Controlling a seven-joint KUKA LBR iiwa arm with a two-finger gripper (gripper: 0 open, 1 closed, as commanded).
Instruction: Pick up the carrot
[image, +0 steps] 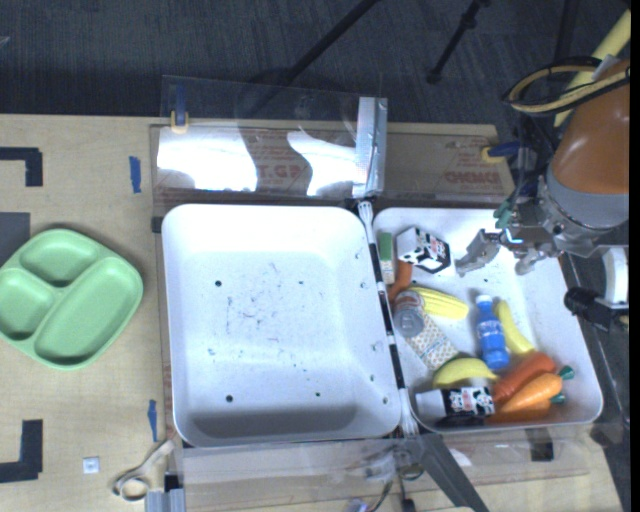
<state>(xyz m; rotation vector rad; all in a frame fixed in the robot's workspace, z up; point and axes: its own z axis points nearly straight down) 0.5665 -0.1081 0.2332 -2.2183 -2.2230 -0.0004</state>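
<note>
Two orange carrots (527, 383) with green stem ends lie side by side in the front right corner of the right bin (580, 330). My gripper (503, 251) hangs over the back of that bin, well behind the carrots. Its two fingers (478, 252) are spread apart and nothing sits between them. The orange-banded arm rises from it toward the upper right.
The right bin also holds a blue bottle (490, 333), yellow bananas (443, 302), a black-and-white carton (425, 250), a dark bottle (460, 402) and a patterned packet (430, 343). The left bin (270, 320) sits beside it. A green divided plate (66, 296) lies far left.
</note>
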